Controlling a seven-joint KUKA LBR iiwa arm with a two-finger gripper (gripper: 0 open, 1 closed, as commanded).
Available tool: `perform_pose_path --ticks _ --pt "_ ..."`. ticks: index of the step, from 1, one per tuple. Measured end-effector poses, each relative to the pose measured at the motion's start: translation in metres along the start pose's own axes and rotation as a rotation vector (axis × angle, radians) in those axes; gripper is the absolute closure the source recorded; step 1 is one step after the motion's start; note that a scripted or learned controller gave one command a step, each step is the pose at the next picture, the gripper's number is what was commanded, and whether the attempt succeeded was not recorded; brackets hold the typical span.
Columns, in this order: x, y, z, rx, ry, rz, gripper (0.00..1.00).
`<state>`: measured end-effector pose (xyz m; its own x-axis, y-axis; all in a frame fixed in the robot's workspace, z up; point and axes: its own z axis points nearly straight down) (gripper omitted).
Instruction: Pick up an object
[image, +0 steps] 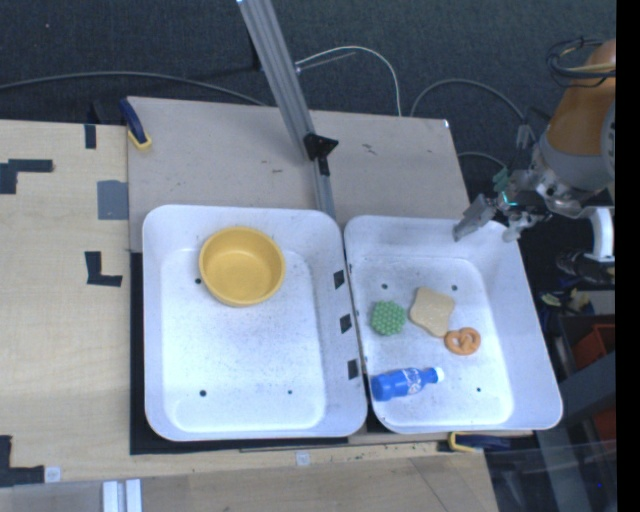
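Note:
The right bin (500, 400) holds a green round scrubber-like piece (388, 318), a tan bread slice (432, 310), an orange pretzel (462, 341) and a small blue bottle (404, 382) lying on its side. My gripper (490, 219) hangs over the bin's far right corner, well above and behind these items. Its two fingers (468, 225) are spread apart with nothing between them. The orange-banded arm (585, 110) comes in from the upper right.
The left bin (170, 400) holds a yellow bowl (241, 264) near its back. A grey metal pole (290, 90) slants down to the gap between the bins. Cables lie on the dark floor behind the bench.

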<state>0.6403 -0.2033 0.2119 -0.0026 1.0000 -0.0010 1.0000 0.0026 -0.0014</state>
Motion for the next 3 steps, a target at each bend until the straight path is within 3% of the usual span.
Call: perform_pose_path --ticks 1,3 --pt "0.0 0.0 0.0 0.0 0.0 0.0 0.0" --pt "0.0 0.001 0.119 0.005 0.001 0.0 0.0"
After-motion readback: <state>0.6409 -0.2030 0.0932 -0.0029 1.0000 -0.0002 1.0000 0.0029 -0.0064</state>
